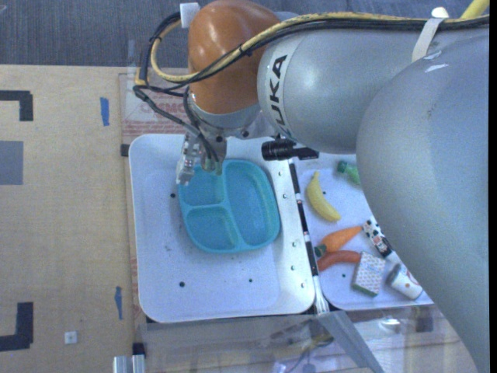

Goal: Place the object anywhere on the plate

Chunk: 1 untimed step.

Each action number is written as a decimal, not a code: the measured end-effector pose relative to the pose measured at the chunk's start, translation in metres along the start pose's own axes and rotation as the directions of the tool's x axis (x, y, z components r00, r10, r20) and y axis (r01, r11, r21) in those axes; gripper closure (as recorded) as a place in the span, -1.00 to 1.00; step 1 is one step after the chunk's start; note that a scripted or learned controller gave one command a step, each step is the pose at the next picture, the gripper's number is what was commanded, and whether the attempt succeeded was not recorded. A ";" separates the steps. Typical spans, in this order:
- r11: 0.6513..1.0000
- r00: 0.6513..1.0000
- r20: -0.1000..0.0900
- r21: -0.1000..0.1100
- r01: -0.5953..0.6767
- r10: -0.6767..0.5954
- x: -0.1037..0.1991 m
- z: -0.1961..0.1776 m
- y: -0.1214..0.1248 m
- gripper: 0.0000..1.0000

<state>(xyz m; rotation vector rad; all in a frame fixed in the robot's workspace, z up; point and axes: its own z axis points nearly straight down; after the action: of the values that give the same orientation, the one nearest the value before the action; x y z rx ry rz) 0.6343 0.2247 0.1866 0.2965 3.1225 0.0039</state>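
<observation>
The tool (pixel 196 165) hangs over the top left corner of the blue plate (pixel 233 208). Its tips point down at the plate's rim. I cannot tell if it is open or shut, and I cannot tell if it has hold of anything.

The plate lies in the left bin (pixel 155 286). It has three parts, one long and two small. It sits a bit tilted, near the bin's right wall. There is bare white floor to the plate's left and below it, so there is room on those sides. The plate's right edge is close to the wall between the bins.

The arm (pixel 373 92) comes in from the right and is very big in this view. Its orange band (pixel 225 53) sits right above the tool. Cables (pixel 167 68) loop around the band.

The right bin (pixel 342 294) holds the small things. A banana (pixel 320 196) lies near the left wall. A carrot (pixel 342 238) and a red pepper (pixel 335 259) lie below it, close together. A checked block (pixel 368 274) and a small white cup (pixel 405 283) sit near the bottom edge. A little green thing (pixel 349 169) peeks out beside the arm, and I cannot tell what it is. The arm covers much of this bin.

The brown tabletop (pixel 62 208) lies to the left of the bins, with blue tape (pixel 104 112) on it.
</observation>
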 end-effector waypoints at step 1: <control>0.999 0.999 0.002 -0.002 -0.041 0.041 -0.002 -0.026 -0.001 1.00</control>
<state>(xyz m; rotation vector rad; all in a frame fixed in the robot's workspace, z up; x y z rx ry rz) 0.6361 0.2228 0.2123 0.3605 3.1131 0.0069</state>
